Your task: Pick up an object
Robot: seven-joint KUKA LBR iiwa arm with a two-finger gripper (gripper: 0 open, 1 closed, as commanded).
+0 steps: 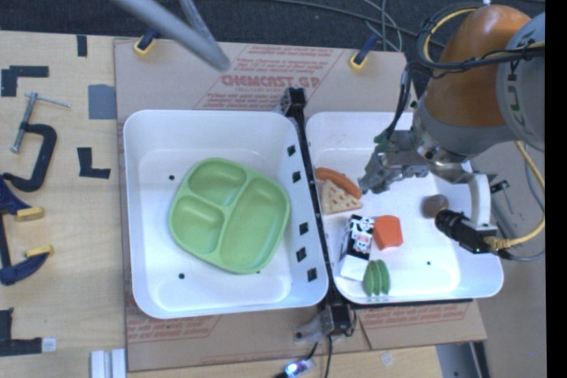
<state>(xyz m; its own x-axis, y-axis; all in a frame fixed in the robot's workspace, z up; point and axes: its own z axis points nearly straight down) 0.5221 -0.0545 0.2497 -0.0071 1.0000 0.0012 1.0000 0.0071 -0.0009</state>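
The tool (379, 175) hangs over the right bin (478, 279), its grip state impossible to tell, just beside the hot dog (338, 181) and waffle (335, 198); looks like the approach step, and next it must drop squarely onto 1.

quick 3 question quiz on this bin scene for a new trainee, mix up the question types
1. True or false: the green divided plate lies in the left bin.
2. Multiple choice: which item lies nearest the front edge of the right bin? A) orange block B) green pea pod toy C) hot dog toy
3. Fill in: the end effector hangs over the ____ bin, close to the hot dog toy.

Key
1. True.
2. B.
3. Right.
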